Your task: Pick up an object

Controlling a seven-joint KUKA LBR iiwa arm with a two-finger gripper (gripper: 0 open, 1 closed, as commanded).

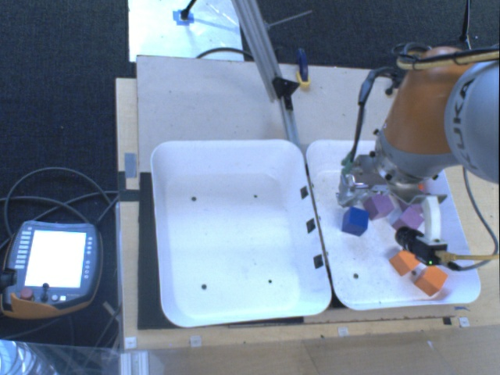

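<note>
A pale board worktop (pixel 219 100) carries two shallow white plastic bins set side by side: the left bin (pixel 234 233) at the centre of the frame and the right bin (pixel 367 295) toward the right edge. The grey robot arm with an orange band (pixel 426 108) is seen entering from the upper right, and its metal hand (pixel 353 198) is held low over the upper left part of the right bin. Whether the hand is open or closed cannot be told, since its tip is masked by its own body, and no object can be seen held in it.

A small blue cube (pixel 355 222) is found on the floor of the right bin, just below the hand in the frame; whether they touch cannot be judged. A purple block (pixel 380 205) lies just right of the blue cube, and a second purple block (pixel 408 219) is placed close beside it, further right. Two orange blocks (pixel 404 262) (pixel 431 280) are seen near each other in the lower right of the same bin.

A grey teach pendant with a pale screen (pixel 51 268) lies at the lower left of the frame on the dark floor (pixel 62 92). A slanted aluminium pole (pixel 262 45) crosses the upper centre.
</note>
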